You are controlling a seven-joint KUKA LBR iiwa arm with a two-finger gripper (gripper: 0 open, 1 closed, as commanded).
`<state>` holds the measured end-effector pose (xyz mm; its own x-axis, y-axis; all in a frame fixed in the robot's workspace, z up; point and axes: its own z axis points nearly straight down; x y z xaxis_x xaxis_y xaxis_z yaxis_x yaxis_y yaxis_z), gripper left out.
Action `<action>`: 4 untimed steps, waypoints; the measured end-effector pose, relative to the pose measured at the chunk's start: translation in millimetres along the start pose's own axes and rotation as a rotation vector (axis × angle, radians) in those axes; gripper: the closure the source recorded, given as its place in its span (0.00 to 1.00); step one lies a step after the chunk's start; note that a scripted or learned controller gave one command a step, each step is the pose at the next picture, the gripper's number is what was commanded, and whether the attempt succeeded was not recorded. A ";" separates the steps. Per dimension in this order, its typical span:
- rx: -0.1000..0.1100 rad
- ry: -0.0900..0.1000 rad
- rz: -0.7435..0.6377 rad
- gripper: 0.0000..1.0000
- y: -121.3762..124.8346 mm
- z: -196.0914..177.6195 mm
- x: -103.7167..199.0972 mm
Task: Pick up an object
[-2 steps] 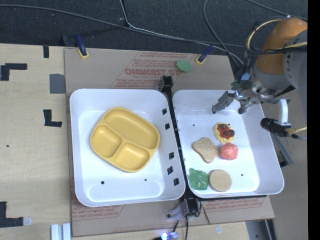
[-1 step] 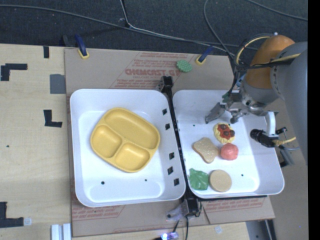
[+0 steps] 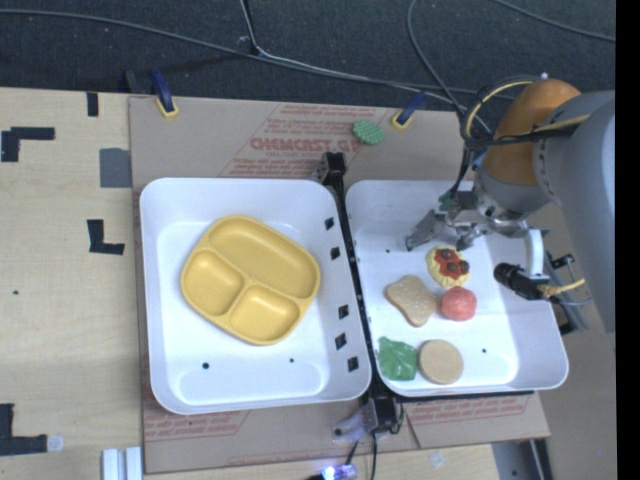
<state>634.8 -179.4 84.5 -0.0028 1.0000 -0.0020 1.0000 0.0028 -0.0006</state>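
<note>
Two white bins are set side by side on a cardboard sheet point(image 3: 290, 143) laid over a wooden bench point(image 3: 60, 268); dark carpet point(image 3: 300, 18) with cables is seen beyond. A yellow tray point(image 3: 250, 278) is held in the left bin point(image 3: 165, 368). In the right bin point(image 3: 540, 363) are gathered a pizza toy point(image 3: 448, 265), bread point(image 3: 411, 299), a red ball point(image 3: 459, 304), a cookie point(image 3: 440, 361) and a green piece point(image 3: 397, 359). The gripper point(image 3: 447, 230) is poised just above the pizza toy; its grip cannot be told.
</note>
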 end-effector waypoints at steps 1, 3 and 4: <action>-0.005 -0.003 -0.001 1.00 1.2 -12.2 -0.4; -0.006 0.001 0.001 1.00 9.1 -137.1 7.1; -0.006 0.000 0.001 1.00 10.2 -188.3 7.1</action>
<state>645.1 -171.9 272.8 -0.0017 1.0000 -0.0019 1.0000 0.0018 0.0050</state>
